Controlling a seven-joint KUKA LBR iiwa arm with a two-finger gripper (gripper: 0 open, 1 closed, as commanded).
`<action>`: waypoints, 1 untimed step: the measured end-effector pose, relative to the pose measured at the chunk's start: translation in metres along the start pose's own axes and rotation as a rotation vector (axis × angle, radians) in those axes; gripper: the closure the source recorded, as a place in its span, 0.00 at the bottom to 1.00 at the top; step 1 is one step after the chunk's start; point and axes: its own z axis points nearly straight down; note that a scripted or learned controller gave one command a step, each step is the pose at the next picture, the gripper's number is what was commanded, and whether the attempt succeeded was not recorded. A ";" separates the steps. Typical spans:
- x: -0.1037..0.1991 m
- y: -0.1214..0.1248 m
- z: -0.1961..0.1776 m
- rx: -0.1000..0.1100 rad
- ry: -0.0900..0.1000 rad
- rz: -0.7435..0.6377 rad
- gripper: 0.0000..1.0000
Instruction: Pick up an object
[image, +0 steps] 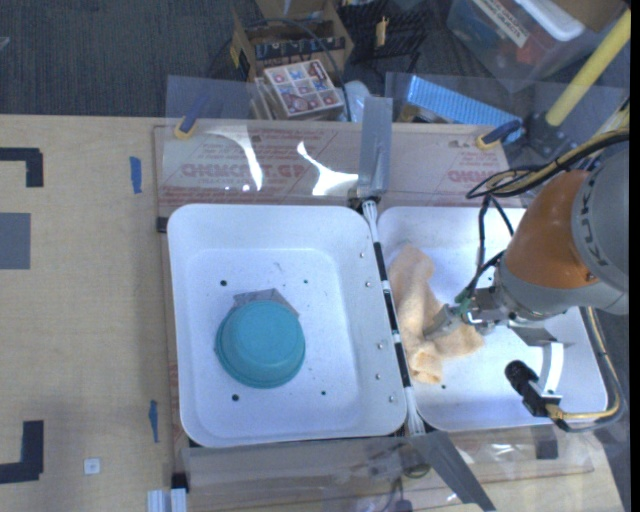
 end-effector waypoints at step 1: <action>0.000 0.001 -0.010 -0.004 0.001 0.000 1.00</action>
